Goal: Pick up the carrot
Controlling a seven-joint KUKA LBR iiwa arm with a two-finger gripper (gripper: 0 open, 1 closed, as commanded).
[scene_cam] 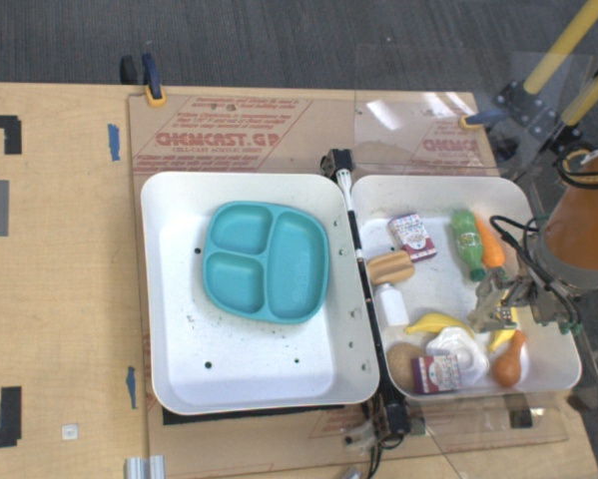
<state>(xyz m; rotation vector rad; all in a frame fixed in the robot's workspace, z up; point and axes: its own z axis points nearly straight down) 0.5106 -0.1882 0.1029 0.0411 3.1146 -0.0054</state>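
Wooden bench point(59, 297), right bin point(433, 193): carrot point(490, 242) beside green bottle point(467, 242); gripper point(498, 309) low nearby, finger state indeterminable.

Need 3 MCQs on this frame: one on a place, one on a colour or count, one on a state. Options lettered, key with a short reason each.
1. Where does the carrot lie?
A. in the right bin
B. on the teal tray
C. on the bare bench

2. How many compartments has the teal tray?
A. two
B. three
C. five

3. What is the carrot's state?
A. lifted clear of the bin
B. resting on the tray
C. lying in the bin beside the green bottle

Key: 1 A, it lies near that bin's far right side. 2 B, three hollows show. 3 C, it lies alongside the bottle, the gripper lower in the view.
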